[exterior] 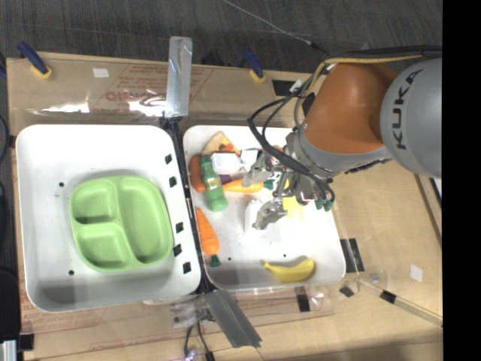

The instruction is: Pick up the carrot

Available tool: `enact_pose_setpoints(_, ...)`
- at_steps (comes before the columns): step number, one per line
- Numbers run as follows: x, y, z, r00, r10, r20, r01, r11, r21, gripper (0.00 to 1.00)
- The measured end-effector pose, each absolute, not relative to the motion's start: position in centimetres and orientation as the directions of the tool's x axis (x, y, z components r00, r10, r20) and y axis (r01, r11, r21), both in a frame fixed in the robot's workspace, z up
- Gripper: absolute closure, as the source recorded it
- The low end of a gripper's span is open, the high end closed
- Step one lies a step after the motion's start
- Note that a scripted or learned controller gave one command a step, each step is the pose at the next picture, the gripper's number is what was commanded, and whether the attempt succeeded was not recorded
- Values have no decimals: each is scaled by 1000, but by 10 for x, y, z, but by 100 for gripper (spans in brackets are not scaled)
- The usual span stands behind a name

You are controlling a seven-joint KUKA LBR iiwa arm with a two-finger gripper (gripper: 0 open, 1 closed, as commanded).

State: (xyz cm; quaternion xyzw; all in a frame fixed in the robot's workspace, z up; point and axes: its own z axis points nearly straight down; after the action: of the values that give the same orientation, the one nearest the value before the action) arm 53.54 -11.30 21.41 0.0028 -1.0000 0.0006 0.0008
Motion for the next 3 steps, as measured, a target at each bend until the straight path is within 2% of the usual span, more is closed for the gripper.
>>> enact_pose_setpoints(1, 603, -145, 102, -993, -122, -2, -122, 993, -1, 0)
enact_pose_setpoints(2, 618, -137, 93, -964, -268, -2, -268, 964, -1, 0)
enact_pose_setpoints(3, 608, -115, 93, -861, -509, 0, -509, 861, 0, 0)
